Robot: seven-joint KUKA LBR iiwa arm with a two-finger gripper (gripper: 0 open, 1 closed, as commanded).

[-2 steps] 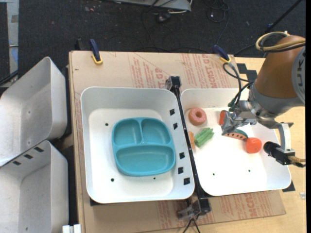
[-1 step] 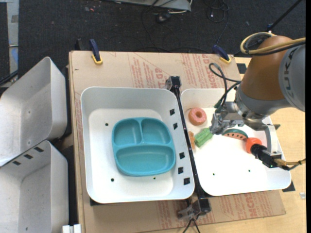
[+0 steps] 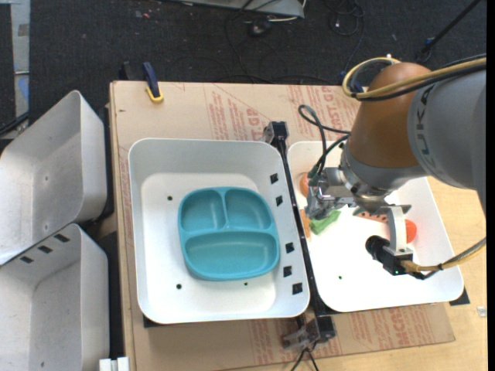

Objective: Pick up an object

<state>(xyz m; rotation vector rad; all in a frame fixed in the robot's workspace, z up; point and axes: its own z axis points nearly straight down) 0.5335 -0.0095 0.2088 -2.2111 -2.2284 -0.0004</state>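
A: Over the right bin [image 3: 433,284], gripper [image 3: 323,204] is lowered at the left edge; finger spread cannot be told.
B: Contact?
A: Green object [image 3: 325,221] seen just below it, red object [image 3: 408,229] nearby. Teal plate [image 3: 229,233] lies in left bin [image 3: 155,168].

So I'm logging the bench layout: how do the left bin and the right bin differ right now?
The left bin holds a teal divided plate lying flat near its middle; the right bin holds small items, among them a green piece and an orange-red one. The arm hangs over the right bin, while the left bin lies open to view. Both are shallow, white and side by side.
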